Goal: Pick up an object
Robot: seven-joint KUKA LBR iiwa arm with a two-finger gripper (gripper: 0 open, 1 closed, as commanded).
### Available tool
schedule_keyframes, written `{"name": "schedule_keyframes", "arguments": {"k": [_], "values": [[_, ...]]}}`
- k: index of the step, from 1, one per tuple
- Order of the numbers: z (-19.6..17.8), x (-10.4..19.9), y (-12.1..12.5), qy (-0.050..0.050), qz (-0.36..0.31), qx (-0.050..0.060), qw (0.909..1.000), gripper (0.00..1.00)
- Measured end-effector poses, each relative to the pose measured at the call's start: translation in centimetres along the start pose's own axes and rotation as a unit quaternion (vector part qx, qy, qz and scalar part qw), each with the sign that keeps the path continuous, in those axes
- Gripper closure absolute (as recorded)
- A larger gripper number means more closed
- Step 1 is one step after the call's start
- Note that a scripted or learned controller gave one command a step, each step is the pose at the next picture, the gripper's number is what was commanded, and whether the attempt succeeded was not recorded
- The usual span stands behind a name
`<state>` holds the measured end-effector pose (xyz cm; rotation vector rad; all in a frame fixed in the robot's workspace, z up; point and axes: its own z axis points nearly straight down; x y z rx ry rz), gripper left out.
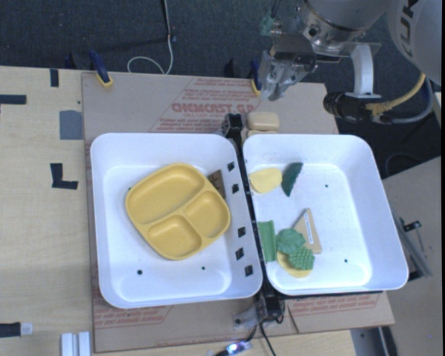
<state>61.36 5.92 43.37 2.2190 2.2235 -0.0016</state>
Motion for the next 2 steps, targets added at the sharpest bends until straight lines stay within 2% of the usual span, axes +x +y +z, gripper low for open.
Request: {"name": "schedule_keyframes", "arguments": {"k": [2], "values": [[-1.94, 0.05, 0.04, -0.001, -0.001, 0.001, 1.0, 1.0]]}}
